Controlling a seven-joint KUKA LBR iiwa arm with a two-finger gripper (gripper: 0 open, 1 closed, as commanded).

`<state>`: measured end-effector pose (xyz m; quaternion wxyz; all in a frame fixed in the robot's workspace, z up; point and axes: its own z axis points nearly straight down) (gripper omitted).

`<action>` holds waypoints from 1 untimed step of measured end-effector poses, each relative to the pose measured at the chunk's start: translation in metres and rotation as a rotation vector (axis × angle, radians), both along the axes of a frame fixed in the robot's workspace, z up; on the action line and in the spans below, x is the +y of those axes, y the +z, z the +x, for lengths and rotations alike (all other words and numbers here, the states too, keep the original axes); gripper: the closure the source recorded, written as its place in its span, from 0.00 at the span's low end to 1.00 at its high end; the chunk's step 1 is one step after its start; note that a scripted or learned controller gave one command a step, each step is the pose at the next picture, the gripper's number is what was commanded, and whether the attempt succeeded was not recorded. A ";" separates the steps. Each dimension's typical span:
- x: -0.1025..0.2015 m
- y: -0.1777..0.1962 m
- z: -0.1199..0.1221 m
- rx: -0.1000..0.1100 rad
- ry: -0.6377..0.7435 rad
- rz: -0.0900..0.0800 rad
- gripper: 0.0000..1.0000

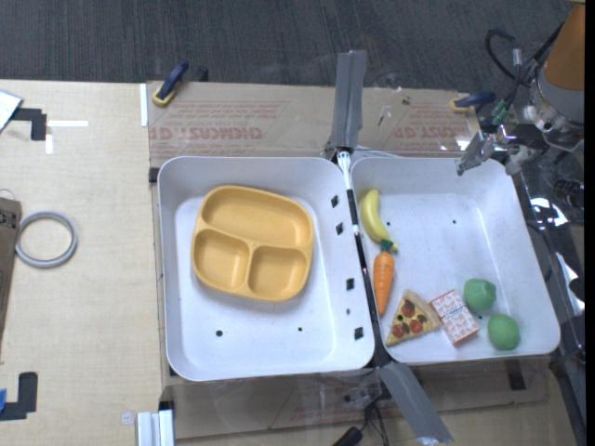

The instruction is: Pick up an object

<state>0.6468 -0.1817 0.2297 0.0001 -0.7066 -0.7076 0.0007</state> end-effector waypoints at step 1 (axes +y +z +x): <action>0.042 -0.138 -0.042 0.000 -0.084 0.000 0.00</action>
